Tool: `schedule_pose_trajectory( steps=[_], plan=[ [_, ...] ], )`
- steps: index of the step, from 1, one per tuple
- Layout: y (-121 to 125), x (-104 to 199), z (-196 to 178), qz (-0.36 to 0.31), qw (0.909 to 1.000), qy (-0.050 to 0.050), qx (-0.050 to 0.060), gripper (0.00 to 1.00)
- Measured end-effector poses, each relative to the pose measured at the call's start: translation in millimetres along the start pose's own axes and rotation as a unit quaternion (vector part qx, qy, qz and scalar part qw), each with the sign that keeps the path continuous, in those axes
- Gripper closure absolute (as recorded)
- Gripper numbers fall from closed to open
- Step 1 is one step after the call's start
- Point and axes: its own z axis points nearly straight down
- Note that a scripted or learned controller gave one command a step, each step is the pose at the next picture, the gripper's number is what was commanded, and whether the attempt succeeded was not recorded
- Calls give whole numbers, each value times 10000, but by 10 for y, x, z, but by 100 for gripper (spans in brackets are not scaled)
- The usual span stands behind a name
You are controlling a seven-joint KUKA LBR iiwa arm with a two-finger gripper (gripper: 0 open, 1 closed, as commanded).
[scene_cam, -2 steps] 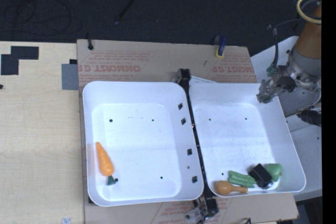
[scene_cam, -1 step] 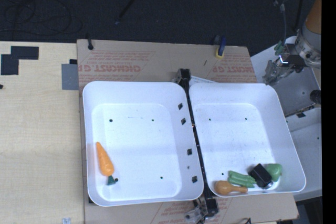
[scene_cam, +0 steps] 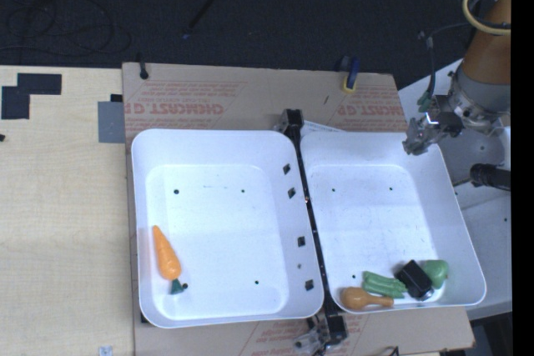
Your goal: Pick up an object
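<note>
Two shallow white plastic bins are seen side by side on a sheet of brown printed cardboard (scene_cam: 250, 96) laid over the light wooden counter (scene_cam: 58, 204). The left bin (scene_cam: 142, 179) and the right bin (scene_cam: 463, 221) are joined along a black central divider (scene_cam: 302, 204).

In the left bin, an orange plastic toy carrot with a small green top (scene_cam: 166, 255) is found lying near the front left corner, close to the left wall, its green end pointed toward the front rim.

In the right bin, a cluster of objects is gathered at the front right corner. A green plastic pea pod (scene_cam: 384, 284) is laid beside a black rectangular block (scene_cam: 414, 278), which is tilted and touching it. A rounded green plastic piece (scene_cam: 435, 269) is seen just behind and to the right of the black block. An orange-tan pear-shaped plastic toy (scene_cam: 364, 298) is placed just in front of the pea pod, against the front rim.

The grey arm with its orange band (scene_cam: 488, 54) is seen at the right edge. The metal two-finger hand (scene_cam: 417, 139) is poised over the back right rim of the right bin, well apart from every object. Nothing is gripped by it; how far it is opened cannot be told.
</note>
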Motion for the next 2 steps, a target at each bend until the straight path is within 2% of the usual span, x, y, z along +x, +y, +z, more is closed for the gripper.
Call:
schedule_pose_trajectory(
  steps=[1, 2],
  plan=[
    [-32, 492, -1171, -30, 10000, -8, -83, 100],
    [-14, 70, -284, 11, 10000, -5, -2, 100]
  ],
)
